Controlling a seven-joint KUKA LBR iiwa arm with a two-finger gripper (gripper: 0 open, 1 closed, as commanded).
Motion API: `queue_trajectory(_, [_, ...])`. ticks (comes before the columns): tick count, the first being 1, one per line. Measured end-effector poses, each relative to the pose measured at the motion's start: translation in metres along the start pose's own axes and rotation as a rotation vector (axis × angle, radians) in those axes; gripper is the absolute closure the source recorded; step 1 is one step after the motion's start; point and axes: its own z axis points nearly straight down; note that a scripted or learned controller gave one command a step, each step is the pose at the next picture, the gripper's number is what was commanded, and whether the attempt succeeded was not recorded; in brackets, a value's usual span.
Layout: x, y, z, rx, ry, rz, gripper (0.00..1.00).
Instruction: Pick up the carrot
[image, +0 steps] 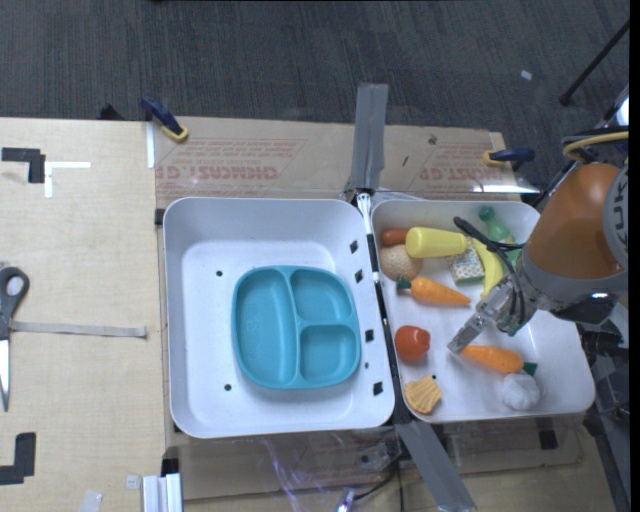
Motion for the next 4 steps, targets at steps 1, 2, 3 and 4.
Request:
queue_trajectory(1, [0.034,-0.035,-0.001,0.0,0.0,-0.202,0.0])
queue_trajectory(2, [0.068,-0.009,0.0,0.0,0.001,-0.016,0.0])
queue_trajectory(3, [0.024,0.049,0.001,0.003,0.001,0.224,0.0])
queue_trajectory(4, [-0.023,0.088,0.0,0.002,0.0,0.231,0.0])
